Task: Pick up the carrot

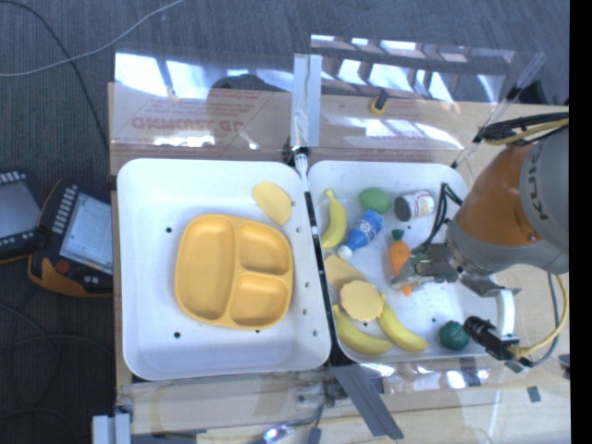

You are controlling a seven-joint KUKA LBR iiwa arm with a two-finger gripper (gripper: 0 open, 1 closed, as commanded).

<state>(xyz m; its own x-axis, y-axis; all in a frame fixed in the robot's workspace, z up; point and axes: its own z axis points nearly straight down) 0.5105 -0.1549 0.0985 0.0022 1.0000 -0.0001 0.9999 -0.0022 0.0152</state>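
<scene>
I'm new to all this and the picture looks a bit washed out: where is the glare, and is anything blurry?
In the camera view, bright glare streaks the clear panels behind the bins and whitens the left bin; the yellow tray and carrot stay readable; the tool beside the carrot is soft and shadowed, so its detail is hard to make out.

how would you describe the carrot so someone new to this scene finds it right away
Look in the right-hand white bin, near its middle, just left of the gripper. The carrot is a small orange cone with a green top, lying below the can and right of the blue bottle; nothing else in that bin is orange.
</scene>
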